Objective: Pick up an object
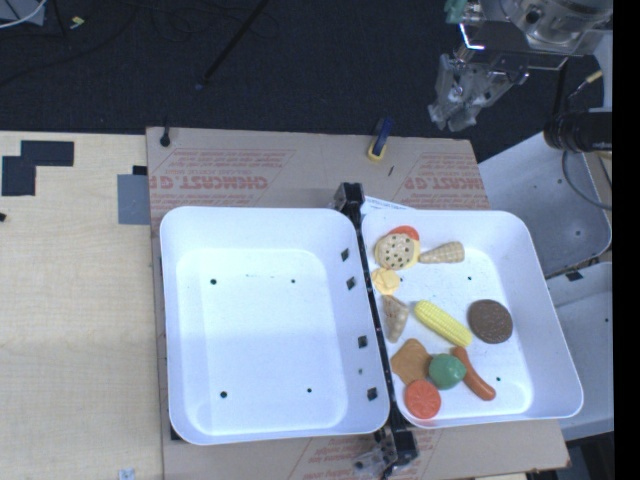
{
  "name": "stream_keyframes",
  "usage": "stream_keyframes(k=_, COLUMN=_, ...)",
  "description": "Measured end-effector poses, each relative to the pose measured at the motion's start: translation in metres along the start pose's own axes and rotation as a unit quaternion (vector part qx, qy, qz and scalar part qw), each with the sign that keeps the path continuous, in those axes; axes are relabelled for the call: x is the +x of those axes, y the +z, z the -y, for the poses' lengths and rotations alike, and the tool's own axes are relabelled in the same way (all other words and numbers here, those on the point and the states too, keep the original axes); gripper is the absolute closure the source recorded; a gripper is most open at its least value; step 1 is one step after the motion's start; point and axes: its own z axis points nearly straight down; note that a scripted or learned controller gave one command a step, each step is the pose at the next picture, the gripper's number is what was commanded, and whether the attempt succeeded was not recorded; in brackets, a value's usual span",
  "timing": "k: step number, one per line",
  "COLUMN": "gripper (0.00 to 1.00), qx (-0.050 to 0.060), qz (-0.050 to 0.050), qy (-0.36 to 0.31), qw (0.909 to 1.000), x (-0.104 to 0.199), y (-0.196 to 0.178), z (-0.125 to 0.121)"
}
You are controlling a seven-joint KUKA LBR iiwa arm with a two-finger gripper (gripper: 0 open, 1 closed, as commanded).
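The gripper (458,113) is hanging above the bench at one o'clock, well apart from the bins; whether it is open or gripping anything, I cannot tell. The toys are lying in the right bin (540,268): cookie (396,251) at eleven o'clock, corn (442,320) at centre, brown disc (491,321) at three, green ball (447,370) at six

gripper (462,103) fingers too small to read above right bin (520,230); green piece (447,370) overlaps the orange carrot (474,378).
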Motion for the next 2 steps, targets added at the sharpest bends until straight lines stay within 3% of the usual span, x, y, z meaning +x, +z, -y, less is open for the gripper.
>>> stream_keyframes(k=1, gripper=1.00, qx=0.000, qz=0.000, qy=0.000, qw=1.0000, x=0.032, y=0.000, z=0.051)
stream_keyframes(k=2, gripper=1.00, qx=0.000, qz=0.001, qy=0.000, qw=1.0000, x=0.066, y=0.001, z=0.086)
